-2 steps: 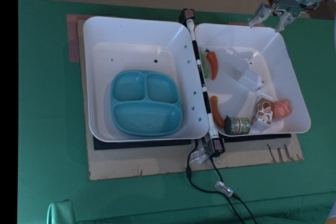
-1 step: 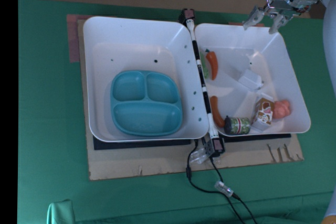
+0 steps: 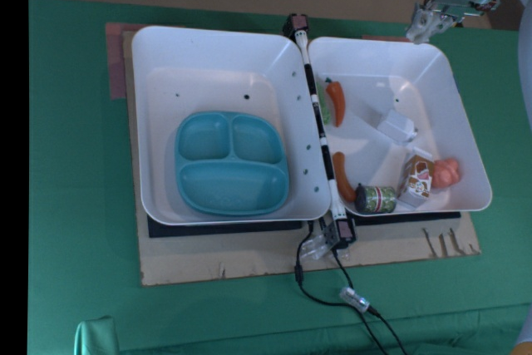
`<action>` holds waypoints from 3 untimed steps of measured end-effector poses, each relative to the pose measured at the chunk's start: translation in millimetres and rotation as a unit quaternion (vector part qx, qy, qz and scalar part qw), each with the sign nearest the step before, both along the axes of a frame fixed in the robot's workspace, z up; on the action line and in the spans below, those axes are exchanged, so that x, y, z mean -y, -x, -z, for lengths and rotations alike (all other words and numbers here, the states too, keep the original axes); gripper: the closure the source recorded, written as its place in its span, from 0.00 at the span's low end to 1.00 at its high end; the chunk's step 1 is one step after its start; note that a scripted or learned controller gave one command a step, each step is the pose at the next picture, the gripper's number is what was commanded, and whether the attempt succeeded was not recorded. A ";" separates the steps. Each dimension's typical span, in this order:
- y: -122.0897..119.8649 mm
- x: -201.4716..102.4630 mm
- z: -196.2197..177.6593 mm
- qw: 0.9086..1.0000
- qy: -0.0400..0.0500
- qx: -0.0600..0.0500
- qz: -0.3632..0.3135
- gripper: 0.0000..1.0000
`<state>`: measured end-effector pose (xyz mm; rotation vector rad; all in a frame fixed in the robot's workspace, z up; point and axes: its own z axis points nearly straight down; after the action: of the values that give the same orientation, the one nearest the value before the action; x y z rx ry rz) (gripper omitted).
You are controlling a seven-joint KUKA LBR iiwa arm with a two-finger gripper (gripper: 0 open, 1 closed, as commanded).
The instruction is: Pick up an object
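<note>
The gripper [image 3: 426, 27] is hanging up high, just over the far rim of the right bin [image 3: 465, 108], and I cannot tell how it is set from here. It is not carrying anything, so the picking job is looking like it has not really begun. Everything is still lying in the bin, waiting.

Nearest to the gripper, a small white boxy block [image 3: 397, 127] is sitting in the middle of the bin, hard and smooth looking. An orange carrot [image 3: 336, 102] with a green top is lying by the divider wall, long and thin. Down at the near side, a little can [image 3: 376, 198] is lying on its side, round and shiny. Beside it a small carton [image 3: 418, 179] is standing, and a soft pink lump [image 3: 448, 171] is touching it.

In the left bin [image 3: 158, 112], a blue plastic plate [image 3: 232, 163] with three sections is resting flat
</note>
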<state>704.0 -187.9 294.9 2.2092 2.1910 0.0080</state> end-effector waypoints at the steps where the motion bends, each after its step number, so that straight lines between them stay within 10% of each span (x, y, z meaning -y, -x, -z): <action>1: 0.1 0.3 0.0 1.000 0.000 0.000 0.000 0.00; 2: -2.1 1.2 -20.3 1.000 0.005 0.008 0.002 1.00; 3: -2.0 1.4 -20.2 1.000 0.005 0.007 0.002 0.00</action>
<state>705.9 -189.3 315.1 2.2017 2.1744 0.0138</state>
